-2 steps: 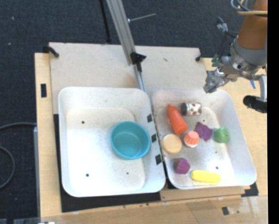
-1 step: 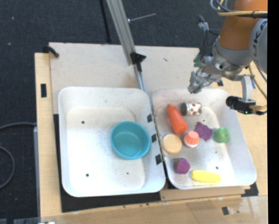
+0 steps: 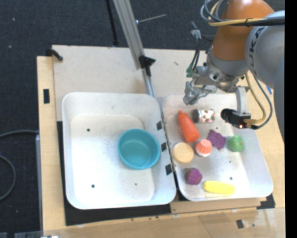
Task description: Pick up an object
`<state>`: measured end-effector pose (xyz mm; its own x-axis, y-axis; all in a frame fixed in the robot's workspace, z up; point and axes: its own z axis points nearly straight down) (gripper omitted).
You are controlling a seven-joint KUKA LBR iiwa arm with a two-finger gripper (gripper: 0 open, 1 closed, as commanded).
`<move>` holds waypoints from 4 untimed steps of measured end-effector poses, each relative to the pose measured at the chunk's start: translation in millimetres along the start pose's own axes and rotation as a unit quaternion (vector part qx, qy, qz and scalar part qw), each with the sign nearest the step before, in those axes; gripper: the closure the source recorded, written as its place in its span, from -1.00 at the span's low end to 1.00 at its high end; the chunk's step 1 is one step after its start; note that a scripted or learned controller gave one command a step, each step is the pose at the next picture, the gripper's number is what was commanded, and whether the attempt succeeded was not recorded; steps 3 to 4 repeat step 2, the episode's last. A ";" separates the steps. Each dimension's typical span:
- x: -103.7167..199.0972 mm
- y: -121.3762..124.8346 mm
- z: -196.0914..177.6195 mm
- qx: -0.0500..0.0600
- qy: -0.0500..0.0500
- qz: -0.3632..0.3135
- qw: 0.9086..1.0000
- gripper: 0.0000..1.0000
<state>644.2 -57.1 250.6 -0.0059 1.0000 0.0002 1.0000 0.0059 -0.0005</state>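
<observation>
Across the bench point(image 3: 99, 71) sit two shallow white bins, side by side and touching along their inner rims. The left bin point(image 3: 79, 182) is the roomier: it holds a single blue bowl point(image 3: 138, 148) right of its middle, near the shared rim, with bare floor open to the left, front and back. The right bin point(image 3: 258, 177) is crowded in its middle, though its far-left corner and its near-right floor lie open.

The grey arm point(image 3: 248, 29) with its orange band hangs over the right bin's far edge, and the gripper point(image 3: 192, 95) sits just above that bin's back-left corner, close beside the top of the orange carrot. Whether its fingers are spread or closed cannot be told, and nothing is seen between them.

The orange carrot point(image 3: 188, 126) lies with its long axis slanted, the narrower end up toward the gripper, the broad end down toward the tan round piece point(image 3: 183, 153). Near the front rim the yellow banana point(image 3: 219, 187) lies roughly crosswise. Smaller things follow: a spotted can point(image 3: 205, 115), a purple piece point(image 3: 217, 139), a green ball point(image 3: 235, 143), a pink cupcake point(image 3: 203, 147), and a dark purple piece point(image 3: 193, 176).
</observation>
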 end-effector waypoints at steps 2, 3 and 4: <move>102.1 -25.4 12.0 0.000 0.000 0.000 1.000 1.00; 102.1 -25.4 12.0 0.000 0.000 0.000 1.000 1.00; 102.1 -25.4 12.0 0.000 0.000 0.000 1.000 1.00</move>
